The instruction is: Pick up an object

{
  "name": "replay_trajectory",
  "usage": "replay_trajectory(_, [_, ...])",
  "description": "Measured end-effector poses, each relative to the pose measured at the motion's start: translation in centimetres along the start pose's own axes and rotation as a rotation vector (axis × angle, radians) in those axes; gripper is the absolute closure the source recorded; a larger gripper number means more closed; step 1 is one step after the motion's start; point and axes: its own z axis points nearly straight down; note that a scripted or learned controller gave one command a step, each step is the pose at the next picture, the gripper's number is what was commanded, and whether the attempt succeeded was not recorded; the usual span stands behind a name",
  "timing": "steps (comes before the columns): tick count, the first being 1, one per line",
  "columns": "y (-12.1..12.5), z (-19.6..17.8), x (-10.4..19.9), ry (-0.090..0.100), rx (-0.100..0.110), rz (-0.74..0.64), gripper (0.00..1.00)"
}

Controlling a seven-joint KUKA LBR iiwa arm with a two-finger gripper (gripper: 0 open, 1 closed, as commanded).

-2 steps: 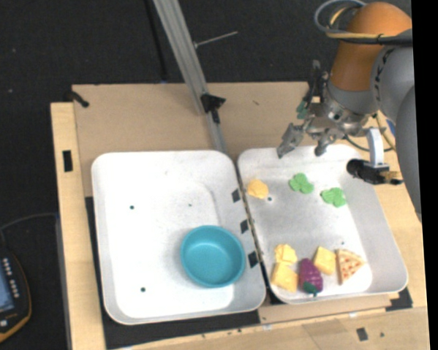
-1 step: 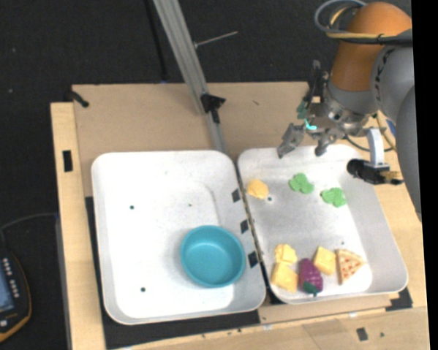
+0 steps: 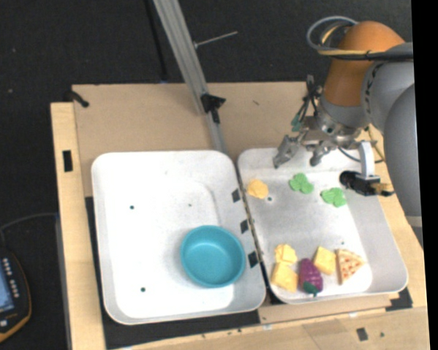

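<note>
The gripper (image 3: 300, 153) hangs at the far edge of the right bin (image 3: 368, 221), jaws spread and holding nothing. The nearest candidate, a green piece (image 3: 301, 182), lies flat just below it. Risk: the fingers may skid off so thin an item, or strike the bin's wall.

Two bins sit side by side on the bench (image 3: 128, 124). The left bin (image 3: 131, 182) holds a bowl (image 3: 212, 255) near its front right corner. In the right bin (image 3: 384, 250), toy food pieces (image 3: 312, 268) cluster along the front edge, three more lie toward the back, and the gripper (image 3: 300, 153) hangs over the back edge
</note>
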Motion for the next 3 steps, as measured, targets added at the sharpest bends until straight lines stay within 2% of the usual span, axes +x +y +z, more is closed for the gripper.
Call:
replay_trajectory(1, [-0.4,6.0,0.1,-0.001,-0.003,0.000,0.00])
replay_trajectory(2, [-0.2,6.0,0.0,-0.001,-0.006,0.000,0.00])
replay_trajectory(3, [-0.1,4.7,-0.2,-0.003,-0.010,-0.001,1.00])
